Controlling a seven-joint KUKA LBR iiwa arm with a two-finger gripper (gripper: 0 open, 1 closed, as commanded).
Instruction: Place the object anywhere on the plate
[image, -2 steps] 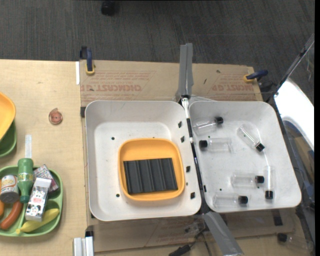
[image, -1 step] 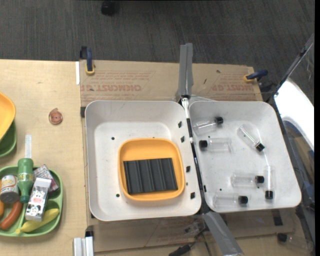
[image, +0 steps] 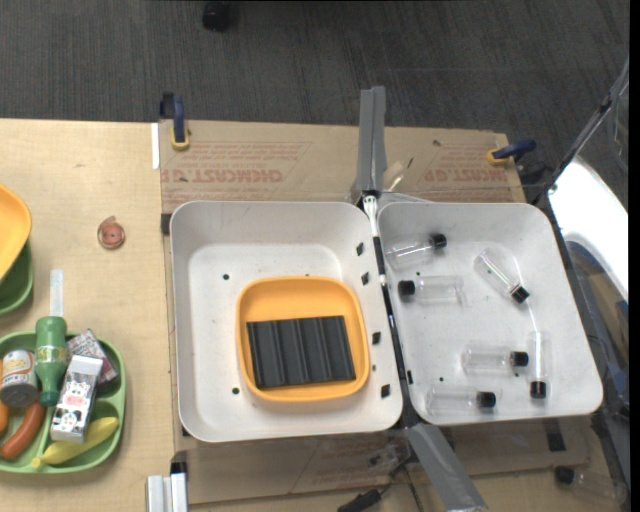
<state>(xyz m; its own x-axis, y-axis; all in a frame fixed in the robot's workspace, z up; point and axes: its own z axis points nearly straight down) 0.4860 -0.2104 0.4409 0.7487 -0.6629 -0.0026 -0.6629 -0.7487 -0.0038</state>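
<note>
The orange plate (image: 255, 300) sits in the middle of the left bin (image: 200, 240), with a band of bare white floor between its rim and the bin walls on every side. A dark ribbed panel (image: 300, 352) covers most of the plate's inside and leaves only a rim of orange. The things to be moved, six clear vials (image: 430, 290) with black caps, lie scattered in the right bin (image: 560, 330), well apart from one another. Two lie near that bin's far-left corner, one towards its far-right side and three along its near edge. Both bins rest on cardboard (image: 270, 170) spread over the surface (image: 90, 160). Whether the tool is released or clenched cannot be told.
</note>
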